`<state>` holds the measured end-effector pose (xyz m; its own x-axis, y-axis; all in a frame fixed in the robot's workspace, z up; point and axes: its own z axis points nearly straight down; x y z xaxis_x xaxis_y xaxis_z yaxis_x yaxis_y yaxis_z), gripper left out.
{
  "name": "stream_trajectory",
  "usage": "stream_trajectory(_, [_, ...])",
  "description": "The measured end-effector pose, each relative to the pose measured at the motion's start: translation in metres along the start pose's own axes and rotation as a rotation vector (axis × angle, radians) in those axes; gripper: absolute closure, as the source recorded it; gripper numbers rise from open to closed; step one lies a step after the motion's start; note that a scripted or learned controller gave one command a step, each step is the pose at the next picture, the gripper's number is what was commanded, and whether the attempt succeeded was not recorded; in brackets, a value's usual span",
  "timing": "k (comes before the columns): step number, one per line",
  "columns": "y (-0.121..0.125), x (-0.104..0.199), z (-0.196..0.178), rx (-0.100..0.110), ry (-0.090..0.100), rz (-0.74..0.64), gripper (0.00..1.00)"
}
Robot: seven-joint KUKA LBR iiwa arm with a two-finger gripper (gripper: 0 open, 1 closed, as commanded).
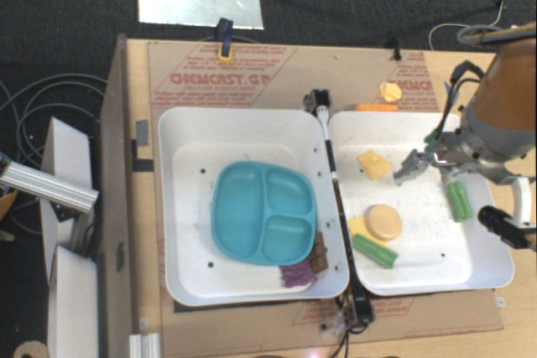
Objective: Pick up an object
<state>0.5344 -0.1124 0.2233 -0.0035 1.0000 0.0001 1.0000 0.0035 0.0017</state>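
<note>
Jaws (411, 170) hang low over the right bin (491, 277), just beside the yellow wedge (374, 164); whether they are apart or together I cannot tell from up here. Nothing shows between them, so no pick has been made yet, as far as I can judge.

Going near to far: a purple scrap (295, 273) and a brown bit (320, 256) lie at the front edge of the teal plate (262, 212) in the left bin (180, 180). In the right bin a green stick (374, 251) touches a tan disc (383, 222) — crowded together, likely harder to seize cleanly. A second green piece (458, 201) lies by the wrist. The wedge sits apart, which may be why the arm (503, 109) is aimed there. Farther back, on the counter (277, 80), rest an orange stick (377, 106) and a yellow lump (390, 91) — outside the bins.
</note>
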Motion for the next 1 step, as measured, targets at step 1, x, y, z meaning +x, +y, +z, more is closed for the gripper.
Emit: stream_trajectory(1, [0.0175, 0.0124, 0.1455, 0.003, 0.000, 0.000, 0.00])
